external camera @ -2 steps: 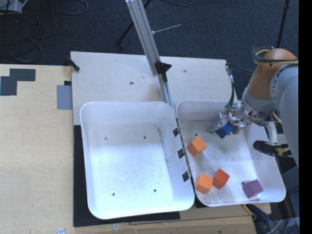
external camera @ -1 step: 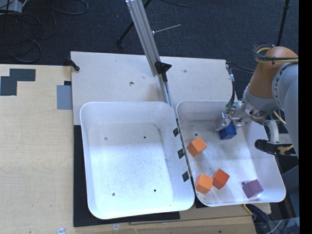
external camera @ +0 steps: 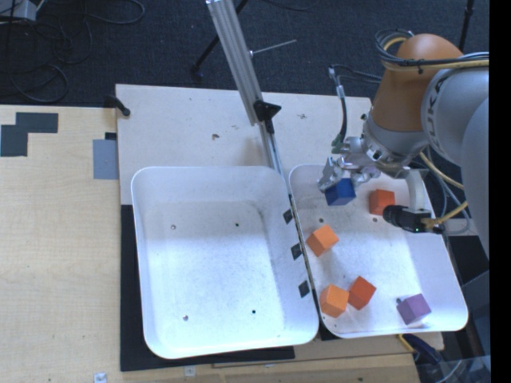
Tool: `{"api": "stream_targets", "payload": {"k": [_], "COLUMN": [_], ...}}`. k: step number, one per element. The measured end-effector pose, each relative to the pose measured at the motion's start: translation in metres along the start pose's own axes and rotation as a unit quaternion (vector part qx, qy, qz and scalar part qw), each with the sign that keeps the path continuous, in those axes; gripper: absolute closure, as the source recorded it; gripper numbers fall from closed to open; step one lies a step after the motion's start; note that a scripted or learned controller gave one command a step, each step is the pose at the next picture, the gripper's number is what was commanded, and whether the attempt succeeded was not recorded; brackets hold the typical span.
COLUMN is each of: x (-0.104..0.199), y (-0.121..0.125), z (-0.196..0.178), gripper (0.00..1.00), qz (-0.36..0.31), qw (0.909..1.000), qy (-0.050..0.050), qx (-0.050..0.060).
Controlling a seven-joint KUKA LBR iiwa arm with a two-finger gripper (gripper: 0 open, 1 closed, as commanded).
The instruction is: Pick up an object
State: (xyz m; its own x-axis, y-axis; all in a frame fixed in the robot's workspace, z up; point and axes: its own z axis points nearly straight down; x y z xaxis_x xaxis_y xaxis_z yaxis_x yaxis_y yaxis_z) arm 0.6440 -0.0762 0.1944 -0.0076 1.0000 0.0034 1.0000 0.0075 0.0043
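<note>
My gripper (external camera: 338,183) hangs over the far end of the right bin (external camera: 447,282). A blue cube (external camera: 342,192) sits between its fingers, and the gripper is shut on it. Just to the right lies a red-orange cube (external camera: 382,202) on the bin floor. An orange cube (external camera: 322,239) rests near the bin's left wall. At the near end, another orange cube (external camera: 334,300) touches a red-orange cube (external camera: 362,291). A purple cube (external camera: 413,308) lies at the near right corner.
The left bin (external camera: 142,214) stands beside the right one, with a few dark specks on its floor. A slanted aluminium rail (external camera: 239,62) runs down to the divide between the bins. The arm's orange band (external camera: 415,78) and cables crowd the right bin's far right.
</note>
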Motion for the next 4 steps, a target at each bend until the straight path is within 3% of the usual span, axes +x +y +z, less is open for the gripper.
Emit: {"api": "stream_targets", "payload": {"k": [1,2,3,4], "x": [0.052,0.031,0.101,0.084], "y": [-0.019,0.0,-0.035,-0.009], "z": [-0.108,-0.097,-0.061,0.01], "gripper": [1.0,1.0,1.0,1.0], "qz": [0.002,0.004,0.001,0.004], "qw": [1.0,1.0,1.0,1.0], "qy": [-0.001,-0.003,0.0,-0.002], "qx": [-0.001,0.003,0.007,0.007]}}
